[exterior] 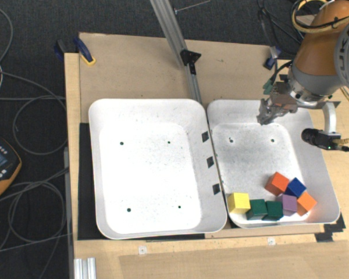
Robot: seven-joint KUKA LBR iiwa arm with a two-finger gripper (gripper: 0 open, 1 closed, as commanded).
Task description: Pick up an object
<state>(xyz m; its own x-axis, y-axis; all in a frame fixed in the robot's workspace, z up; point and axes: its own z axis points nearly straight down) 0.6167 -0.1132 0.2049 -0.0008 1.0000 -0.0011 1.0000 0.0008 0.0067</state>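
My gripper (266,116) hangs over the far edge of the right bin (253,156), its dark fingers pointing down and nothing visible between them. Several small blocks lie clustered in that bin's near right corner: a yellow block (239,201), two green blocks (257,208) (274,210), a purple block (289,203), a blue block (296,187), a red-orange block (277,183) and an orange block (306,201). The gripper is well apart from the blocks, toward the far side of the bin.
The left bin (148,170) stands beside the right one, with black clips (210,161) along the shared edge. A grey metal pole (174,34) rises from the back of the bench. Cables lie on the dark floor at left.
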